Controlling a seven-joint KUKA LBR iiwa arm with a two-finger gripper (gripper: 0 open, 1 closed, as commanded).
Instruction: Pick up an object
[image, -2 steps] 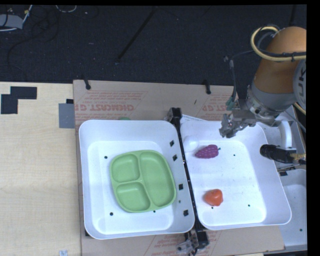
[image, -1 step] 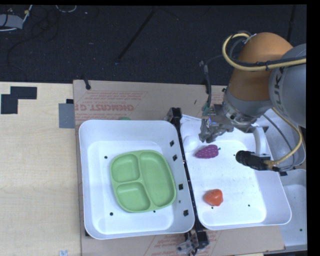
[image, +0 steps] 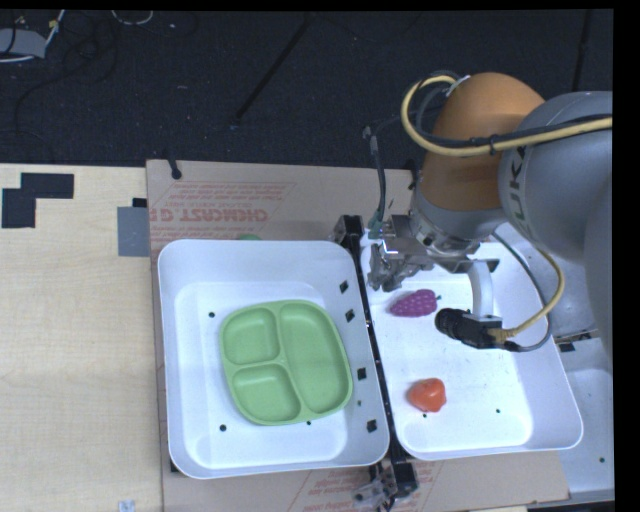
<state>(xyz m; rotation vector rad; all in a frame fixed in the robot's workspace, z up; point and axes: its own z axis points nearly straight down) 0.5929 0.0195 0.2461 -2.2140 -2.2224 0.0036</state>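
A purple bunch of grapes (image: 414, 302) lies in the right bin (image: 545, 405), near its back left corner. A red-orange fruit-like object (image: 427, 394) rests closer to the bin's front. My gripper (image: 384, 272) hangs low over the right bin's back left, just left of and behind the grapes, close to the divider between the bins. Nothing shows between its fingers, and the arm's wrist hides how they stand.
The left bin (image: 190, 300) holds a green divided plate (image: 285, 360) with three compartments. The grey arm with its orange band (image: 480, 120) covers the back of the right bin. Cardboard lies beneath both bins.
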